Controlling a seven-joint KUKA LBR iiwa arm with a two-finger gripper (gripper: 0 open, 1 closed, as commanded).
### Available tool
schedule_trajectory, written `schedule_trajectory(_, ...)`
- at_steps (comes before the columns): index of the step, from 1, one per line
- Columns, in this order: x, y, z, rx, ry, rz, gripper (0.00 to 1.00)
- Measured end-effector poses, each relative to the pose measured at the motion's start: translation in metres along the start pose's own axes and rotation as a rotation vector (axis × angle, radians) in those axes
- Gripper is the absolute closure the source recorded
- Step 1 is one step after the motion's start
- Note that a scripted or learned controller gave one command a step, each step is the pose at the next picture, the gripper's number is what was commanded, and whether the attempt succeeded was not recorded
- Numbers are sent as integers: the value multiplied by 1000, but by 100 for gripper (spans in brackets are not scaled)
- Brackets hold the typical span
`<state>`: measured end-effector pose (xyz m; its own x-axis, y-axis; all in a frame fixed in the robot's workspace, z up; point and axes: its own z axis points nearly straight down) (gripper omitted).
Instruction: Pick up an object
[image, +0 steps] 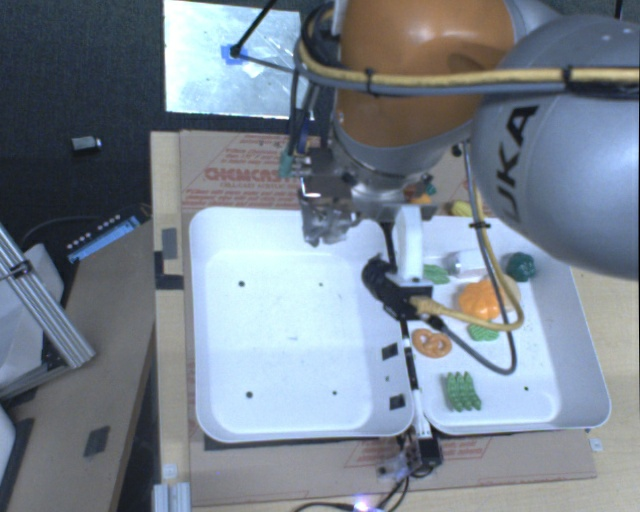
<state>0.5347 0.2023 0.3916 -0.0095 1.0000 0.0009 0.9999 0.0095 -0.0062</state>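
Closest up, the grey arm (570, 150) sets its gripper (322, 228) over the left bin's (280, 380) far side (grip state cannot be told). Well apart, in the right bin (540, 385), lie an orange object (478, 298), a pretzel (432, 343) and a ridged green piece (461, 390).

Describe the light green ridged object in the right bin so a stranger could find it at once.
Find the shallow white bin on the view's right and look at its front, nearest the camera. The light green ridged object lies there, with a brown pretzel-shaped piece just behind it. Unlike its neighbours, it has rows of bumps.
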Motion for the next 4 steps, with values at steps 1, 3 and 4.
schedule_trajectory(1,10,-9,-153,-24,8,2,100)
schedule_trajectory(3,32,-8,-144,-11,1,10,100)
schedule_trajectory(4,32,-27,-143,-6,0,6,100)
